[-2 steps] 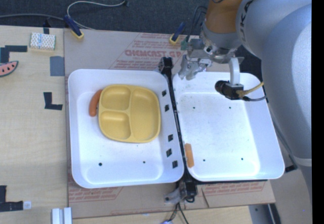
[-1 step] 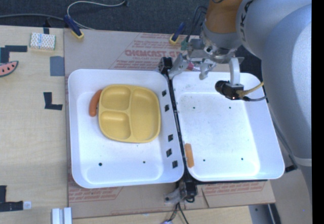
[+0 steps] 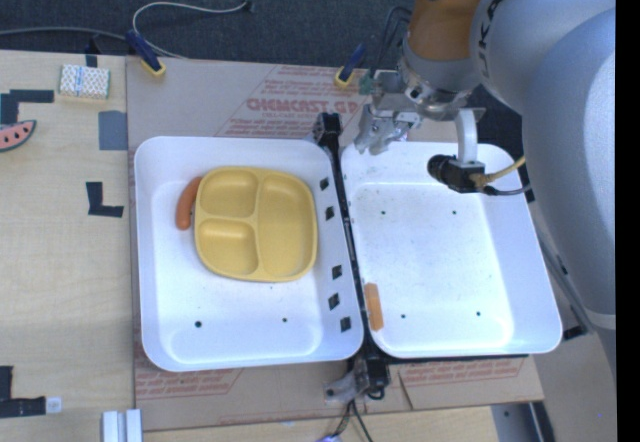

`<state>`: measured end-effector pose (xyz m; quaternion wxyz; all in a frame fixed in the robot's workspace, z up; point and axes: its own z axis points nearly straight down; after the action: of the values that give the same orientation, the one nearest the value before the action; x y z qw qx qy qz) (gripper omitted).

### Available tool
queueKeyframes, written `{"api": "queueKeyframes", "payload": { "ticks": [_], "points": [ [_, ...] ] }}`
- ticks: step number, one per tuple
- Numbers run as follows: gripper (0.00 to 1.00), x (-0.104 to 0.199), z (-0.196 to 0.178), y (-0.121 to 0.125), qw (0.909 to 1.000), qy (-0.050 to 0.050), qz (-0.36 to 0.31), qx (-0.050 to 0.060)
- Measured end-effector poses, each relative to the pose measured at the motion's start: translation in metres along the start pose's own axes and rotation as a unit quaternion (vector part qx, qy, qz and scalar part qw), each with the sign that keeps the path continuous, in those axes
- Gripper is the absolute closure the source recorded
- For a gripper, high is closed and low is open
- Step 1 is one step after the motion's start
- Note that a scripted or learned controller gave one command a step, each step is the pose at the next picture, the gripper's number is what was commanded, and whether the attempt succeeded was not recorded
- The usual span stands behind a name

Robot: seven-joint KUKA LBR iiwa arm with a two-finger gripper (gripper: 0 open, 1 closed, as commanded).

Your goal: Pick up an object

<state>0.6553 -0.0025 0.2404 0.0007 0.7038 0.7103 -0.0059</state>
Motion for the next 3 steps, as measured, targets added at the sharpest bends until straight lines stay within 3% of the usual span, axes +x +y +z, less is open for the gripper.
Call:
{"api": "queueKeyframes", "payload": {
  "ticks": [1, 2, 3],
  "points": [
    [0.00, 0.000, 0.000, 0.000, 1.0000, 0.000, 0.000, 0.000],
    [0.00, -0.008, 0.057, 0.013, 1.0000, 0.004, 0.004, -0.002],
    [1.00, -0.008, 0.047, 0.013, 1.0000, 0.003, 0.003, -0.002]
  ]
}}
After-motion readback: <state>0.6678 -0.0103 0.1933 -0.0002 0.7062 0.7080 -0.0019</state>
